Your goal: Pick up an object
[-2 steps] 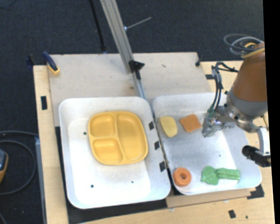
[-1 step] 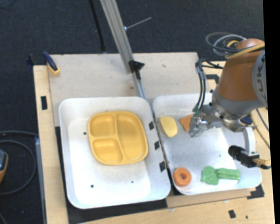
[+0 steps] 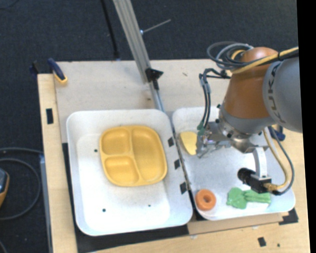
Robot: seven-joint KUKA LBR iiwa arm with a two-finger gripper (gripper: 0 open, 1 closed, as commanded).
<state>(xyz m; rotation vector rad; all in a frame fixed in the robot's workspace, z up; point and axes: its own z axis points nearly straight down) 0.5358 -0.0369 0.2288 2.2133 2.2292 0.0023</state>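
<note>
1. Orange ring (image 3: 206, 199) lies at the near left corner of the right bin (image 3: 226, 212), just beside the divider between the 2 bins.
2. Just right of it, a green toy (image 3: 246, 198) lies flat along the right bin's near edge, apart from the ring.
3. Farther back, a pale yellow object (image 3: 188, 142) rests against the right bin's left wall.
4. The gripper (image 3: 202, 147) hangs low over the right bin, just beside the pale yellow object on its right; whether they touch cannot be told.
5. Whether its fingers are spread or closed cannot be told, and nothing is visibly caught between them.
6. The grey arm (image 3: 285, 93) with its orange band (image 3: 246, 92) reaches in from the right, covering the far right part of that bin.
7. In the left bin (image 3: 89, 217) sits a yellow divided plate (image 3: 133, 154) with 3 compartments, roughly centred.
8. A metal pole (image 3: 135, 40) rises at a slant from the bench (image 3: 108, 83) behind the bins.
</note>
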